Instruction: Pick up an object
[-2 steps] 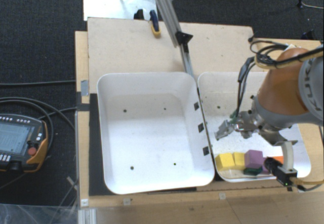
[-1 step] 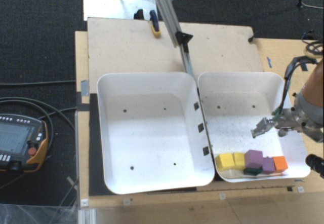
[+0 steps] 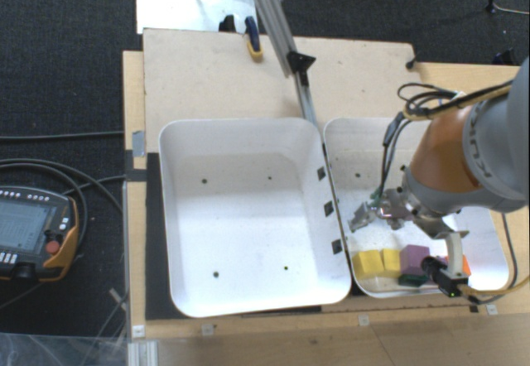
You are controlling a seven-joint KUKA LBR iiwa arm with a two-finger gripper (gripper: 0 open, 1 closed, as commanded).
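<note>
Jaws hovering in right-hand bin (image 3: 356, 159), near yellow blocks (image 3: 377, 263) and purple block (image 3: 413, 257); opening not showing, cannot tell.

Grey arm (image 3: 476, 153) reaching in, gripper (image 3: 364, 214) low

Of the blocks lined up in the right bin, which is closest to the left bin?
The leftmost yellow block; the other yellow block and the purple block sit further right along the row.

Yellow blocks (image 3: 370, 263) and purple block (image 3: 413, 257) lie at right bin's (image 3: 356, 157) front.
</note>
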